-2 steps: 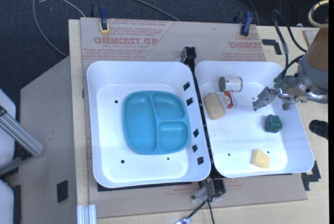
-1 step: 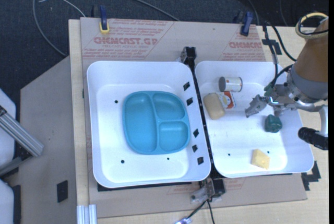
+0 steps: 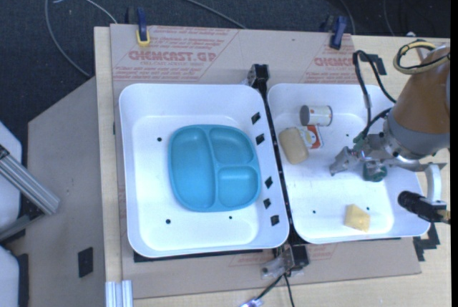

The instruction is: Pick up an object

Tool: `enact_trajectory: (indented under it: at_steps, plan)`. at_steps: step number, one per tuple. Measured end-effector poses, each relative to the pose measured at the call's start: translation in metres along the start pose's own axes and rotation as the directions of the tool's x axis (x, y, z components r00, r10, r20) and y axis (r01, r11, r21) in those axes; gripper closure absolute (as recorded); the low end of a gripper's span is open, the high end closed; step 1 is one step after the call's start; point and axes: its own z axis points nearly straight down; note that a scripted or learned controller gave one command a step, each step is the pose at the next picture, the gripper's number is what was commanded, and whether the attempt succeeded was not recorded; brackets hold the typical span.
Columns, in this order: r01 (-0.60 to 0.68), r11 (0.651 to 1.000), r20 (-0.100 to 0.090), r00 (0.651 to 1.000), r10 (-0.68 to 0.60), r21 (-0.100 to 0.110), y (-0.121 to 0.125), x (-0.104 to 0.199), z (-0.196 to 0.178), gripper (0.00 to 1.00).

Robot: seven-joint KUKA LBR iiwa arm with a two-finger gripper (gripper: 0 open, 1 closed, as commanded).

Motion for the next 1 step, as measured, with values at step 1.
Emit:
enact_trajectory:
  at_steps: [1]
  plan:
    - [0.000, 1.000, 0.000, 1.000, 0.000, -0.002, -0.0006, 0.0007, 0.0418, 0.00]
